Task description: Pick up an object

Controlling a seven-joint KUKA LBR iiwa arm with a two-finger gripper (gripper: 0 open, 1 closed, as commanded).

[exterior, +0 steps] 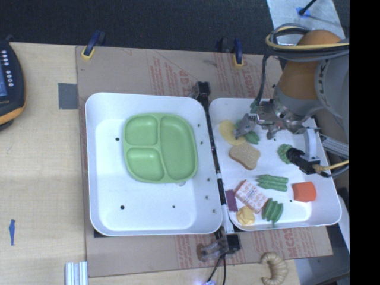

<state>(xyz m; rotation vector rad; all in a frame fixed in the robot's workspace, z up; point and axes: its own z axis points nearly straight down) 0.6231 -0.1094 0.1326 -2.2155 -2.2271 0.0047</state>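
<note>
My gripper hangs low over the far part of the right bin. It is just right of a yellow piece and right above a small green item. A tan bread slice lies just in front of it. Further forward lie green beans, a red block, a pink and white packet, a small yellow item and green pods. A green leafy piece sits under the arm's wrist. Nothing visibly hangs from the gripper.
The left bin holds a green divided plate. A control pendant lies at the bench's left edge. A tan curved item rests outside the bins at the front. Clamps hold the cardboard at the back.
</note>
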